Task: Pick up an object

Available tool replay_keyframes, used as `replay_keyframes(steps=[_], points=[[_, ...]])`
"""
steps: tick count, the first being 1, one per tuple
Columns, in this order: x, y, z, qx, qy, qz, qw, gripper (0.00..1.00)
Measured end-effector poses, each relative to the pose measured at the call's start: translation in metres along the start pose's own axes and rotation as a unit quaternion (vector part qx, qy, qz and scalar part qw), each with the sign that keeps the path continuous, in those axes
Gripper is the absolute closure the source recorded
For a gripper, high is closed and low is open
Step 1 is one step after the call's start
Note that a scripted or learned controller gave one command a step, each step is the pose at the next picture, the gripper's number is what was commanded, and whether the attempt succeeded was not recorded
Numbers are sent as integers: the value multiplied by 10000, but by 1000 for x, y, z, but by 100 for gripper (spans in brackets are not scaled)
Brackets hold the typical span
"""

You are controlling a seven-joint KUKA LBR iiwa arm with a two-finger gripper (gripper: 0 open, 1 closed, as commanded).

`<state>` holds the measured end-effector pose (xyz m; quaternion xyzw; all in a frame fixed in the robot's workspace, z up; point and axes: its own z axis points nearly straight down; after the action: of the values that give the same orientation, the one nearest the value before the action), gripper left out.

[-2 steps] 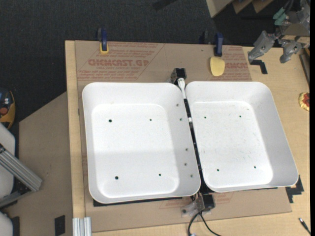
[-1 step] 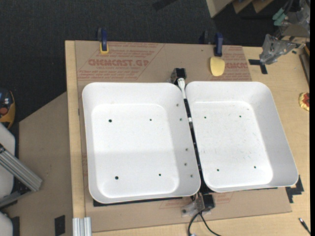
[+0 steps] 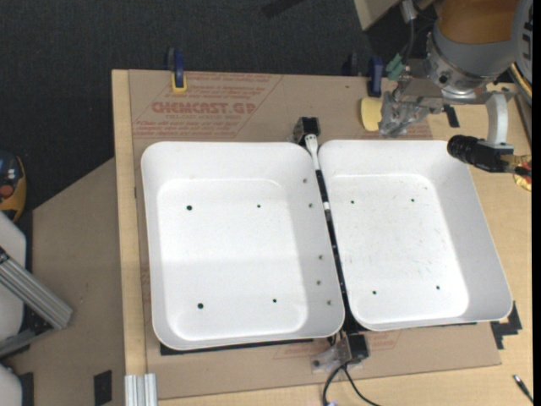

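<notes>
A: Progress?
B: Nothing lifted, I judge. The grey metal claw hangs past the far rim of the right shallow white bin, just beside a pale yellow rounded lump on the counter; clenched or released, I cannot tell.

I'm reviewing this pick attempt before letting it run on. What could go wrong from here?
1. The pincer hangs beyond the far rim of the right bin, over the board. A pale yellow thing lies beside it, not clearly within it, so a grasp may miss.
2. A blue clamp stands close by, and a sideways move might strike it.
</notes>
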<state>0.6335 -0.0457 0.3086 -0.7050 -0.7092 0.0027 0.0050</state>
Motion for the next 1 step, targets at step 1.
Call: replay_keyframes(steps=[1], points=[[3,-28,-25,-49,-12,23,10000,100]])
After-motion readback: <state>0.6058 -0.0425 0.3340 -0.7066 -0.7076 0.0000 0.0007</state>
